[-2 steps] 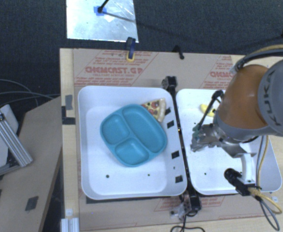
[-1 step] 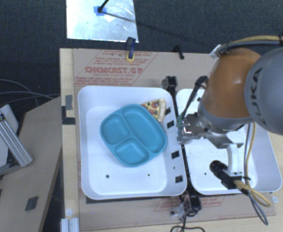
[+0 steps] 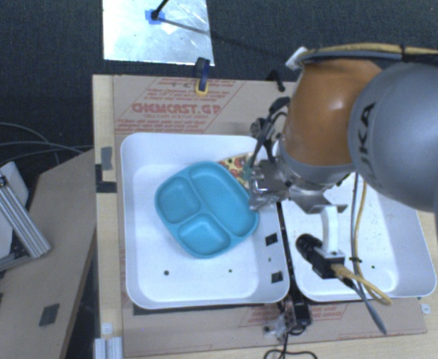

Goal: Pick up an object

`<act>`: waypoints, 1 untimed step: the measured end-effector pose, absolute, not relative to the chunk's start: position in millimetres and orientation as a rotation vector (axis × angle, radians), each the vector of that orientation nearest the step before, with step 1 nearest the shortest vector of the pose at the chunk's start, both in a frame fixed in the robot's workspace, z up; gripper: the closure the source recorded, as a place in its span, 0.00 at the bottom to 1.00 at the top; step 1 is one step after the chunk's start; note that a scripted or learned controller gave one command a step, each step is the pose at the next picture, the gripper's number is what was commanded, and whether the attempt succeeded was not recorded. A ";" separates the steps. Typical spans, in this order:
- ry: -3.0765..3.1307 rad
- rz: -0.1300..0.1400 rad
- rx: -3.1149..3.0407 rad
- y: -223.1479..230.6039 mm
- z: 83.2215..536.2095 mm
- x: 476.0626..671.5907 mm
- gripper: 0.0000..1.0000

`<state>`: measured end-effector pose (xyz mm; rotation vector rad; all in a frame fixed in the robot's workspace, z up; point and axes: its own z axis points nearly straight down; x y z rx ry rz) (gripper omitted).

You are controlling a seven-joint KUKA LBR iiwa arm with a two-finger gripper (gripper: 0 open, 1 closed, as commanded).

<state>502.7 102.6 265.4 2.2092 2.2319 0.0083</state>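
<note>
Item: blue divided tray (image 3: 204, 209), three compartments, lying tilted in the left white bin (image 3: 148, 275), near its middle. A patterned object (image 3: 236, 164) peeks out behind its upper right edge, largely hidden. End effector (image 3: 258, 189): at the tray's right rim, by the wall between bins; finger state cannot be told. The grey-and-orange arm (image 3: 368, 118) overhangs the right bin (image 3: 409, 275). Cardboard sheet (image 3: 178, 99) covers the bench.

A dark carpet (image 3: 39, 51) covers the floor around the brown printed surface (image 3: 178, 107). A shiny metal sheet (image 3: 155, 21) lies on it at the top, and an aluminium frame (image 3: 6, 200) slants at left
</note>
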 end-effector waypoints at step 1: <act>2.216 0.009 2.220 60.7 317.2 487.2 1.00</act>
